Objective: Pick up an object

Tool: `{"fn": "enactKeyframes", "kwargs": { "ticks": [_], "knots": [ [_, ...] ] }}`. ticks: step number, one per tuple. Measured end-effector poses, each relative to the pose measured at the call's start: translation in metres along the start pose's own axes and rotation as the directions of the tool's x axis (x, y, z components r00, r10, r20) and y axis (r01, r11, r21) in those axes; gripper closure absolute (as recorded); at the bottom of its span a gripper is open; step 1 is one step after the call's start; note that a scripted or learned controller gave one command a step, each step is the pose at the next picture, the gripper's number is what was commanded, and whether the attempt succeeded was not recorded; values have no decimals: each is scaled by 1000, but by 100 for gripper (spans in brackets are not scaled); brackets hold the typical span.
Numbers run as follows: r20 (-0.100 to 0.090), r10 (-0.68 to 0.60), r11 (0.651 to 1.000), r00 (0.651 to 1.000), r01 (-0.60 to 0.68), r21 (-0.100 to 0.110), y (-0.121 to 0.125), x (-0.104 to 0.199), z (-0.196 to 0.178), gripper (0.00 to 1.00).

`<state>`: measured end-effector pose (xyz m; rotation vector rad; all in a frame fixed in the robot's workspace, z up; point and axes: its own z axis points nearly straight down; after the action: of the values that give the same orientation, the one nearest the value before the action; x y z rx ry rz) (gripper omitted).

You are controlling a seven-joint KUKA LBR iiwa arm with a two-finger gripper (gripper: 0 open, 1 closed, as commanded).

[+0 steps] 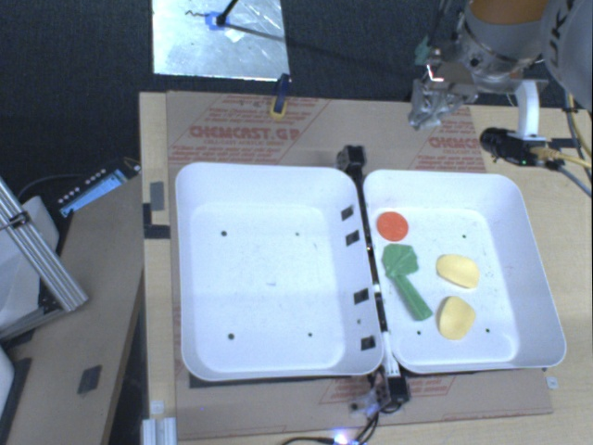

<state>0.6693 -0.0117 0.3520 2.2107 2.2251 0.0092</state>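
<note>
Gripper [432,111] hangs above the right bin [519,248]; can't tell its state. Green piece [405,280] lies by the divider, looks light, stiff, flat. Best bet is probably pinching across its narrow handle.

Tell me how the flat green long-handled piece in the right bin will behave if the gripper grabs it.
The flat green long-handled piece looks stiff and moulded, so it probably won't flop. It lies low on the right white bin, so fingers may slip over it. Its broad head beside the round red disc could make it swing if gripped by the handle.
</note>
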Motion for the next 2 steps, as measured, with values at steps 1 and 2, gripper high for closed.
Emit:
{"fn": "enactKeyframes", "kwargs": {
  "ticks": [1, 2],
  "knots": [
    [0, 1, 1000, 1000, -1, -1, 0, 1, -60, 100],
    [1, 5, 1000, 1000, -5, 2, -1, -12, -92, 100]
  ]
}}
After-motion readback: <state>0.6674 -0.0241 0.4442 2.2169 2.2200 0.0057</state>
